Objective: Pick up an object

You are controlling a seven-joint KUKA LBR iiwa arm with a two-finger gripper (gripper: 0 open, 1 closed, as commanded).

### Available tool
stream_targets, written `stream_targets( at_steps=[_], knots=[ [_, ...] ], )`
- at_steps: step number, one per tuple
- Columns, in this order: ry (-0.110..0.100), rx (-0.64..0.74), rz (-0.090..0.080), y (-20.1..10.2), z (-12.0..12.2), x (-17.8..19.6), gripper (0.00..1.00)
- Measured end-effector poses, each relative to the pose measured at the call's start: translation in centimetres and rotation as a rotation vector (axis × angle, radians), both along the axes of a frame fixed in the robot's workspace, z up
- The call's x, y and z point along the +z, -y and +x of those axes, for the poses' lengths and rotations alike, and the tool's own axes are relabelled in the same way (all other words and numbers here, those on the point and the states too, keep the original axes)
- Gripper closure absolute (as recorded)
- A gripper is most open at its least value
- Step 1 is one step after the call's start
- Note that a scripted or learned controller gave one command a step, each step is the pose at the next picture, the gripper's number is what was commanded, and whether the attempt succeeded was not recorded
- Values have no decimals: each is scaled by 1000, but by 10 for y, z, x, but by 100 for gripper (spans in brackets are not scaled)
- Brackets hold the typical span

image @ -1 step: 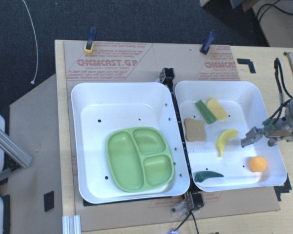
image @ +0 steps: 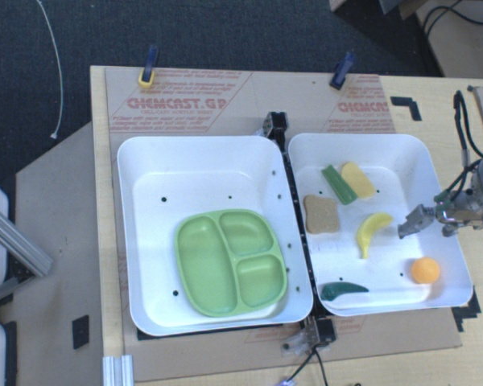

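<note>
Tool (image: 410,225) over right bin (image: 443,292), finger state not discernible. Nearest: banana (image: 371,232), just left. Descend vertically, centre across the narrow body, close fully, lift clear of orange ball (image: 425,270).

Paper-covered bench (image: 225,95), two white bins (image: 145,215) side by side, two clamps (image: 148,69)

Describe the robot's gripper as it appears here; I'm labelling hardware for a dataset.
At the view's right edge, over the right bin, the gripper is a small grey metal assembly with dark, slim fingers ending in a blunt tip. Thin black cables loop above it. No markings are legible at this size.
</note>
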State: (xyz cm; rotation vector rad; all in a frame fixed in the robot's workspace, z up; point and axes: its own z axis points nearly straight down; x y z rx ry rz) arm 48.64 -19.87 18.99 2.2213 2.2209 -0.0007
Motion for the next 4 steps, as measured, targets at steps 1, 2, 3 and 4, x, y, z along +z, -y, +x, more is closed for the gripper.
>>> stream_targets(
  at_steps=[1, 2, 3, 4],
  knots=[
    [-2, 0, 2, 5, 8, -49, 0],
    [-4, -1, 3, 5, 7, -101, 0],
    [1, -1, 0, 5, 8, -88, 100],
    [2, 0, -1, 4, 7, -28, 100]
  ],
)
